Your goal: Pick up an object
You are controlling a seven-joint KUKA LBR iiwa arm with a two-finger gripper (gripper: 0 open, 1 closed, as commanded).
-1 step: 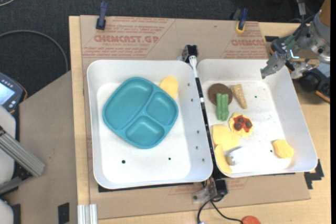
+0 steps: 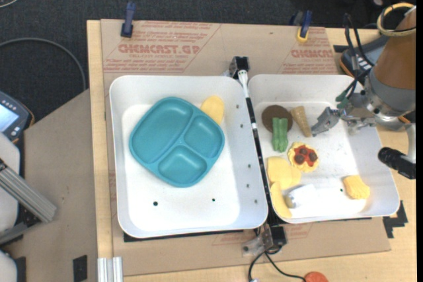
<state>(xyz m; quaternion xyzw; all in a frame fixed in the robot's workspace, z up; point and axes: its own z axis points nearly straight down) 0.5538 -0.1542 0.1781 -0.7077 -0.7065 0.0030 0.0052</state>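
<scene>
The tool [image 2: 326, 122] hangs over the right bin [image 2: 370, 162] with its fingers apart and nothing between them, close to a tan cone [image 2: 301, 119], a brown disc [image 2: 275, 116], a green stick [image 2: 281, 134] and a small pizza [image 2: 303, 156].

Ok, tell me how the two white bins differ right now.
The left bin holds one big item, a teal divided plate, with a yellow piece tucked at the plate's far edge. The right bin holds many small toy foods, among them a green piece and a brown disc. The gripper reaches over the right bin, not the left bin. Both are shallow, white and rectangular.
</scene>
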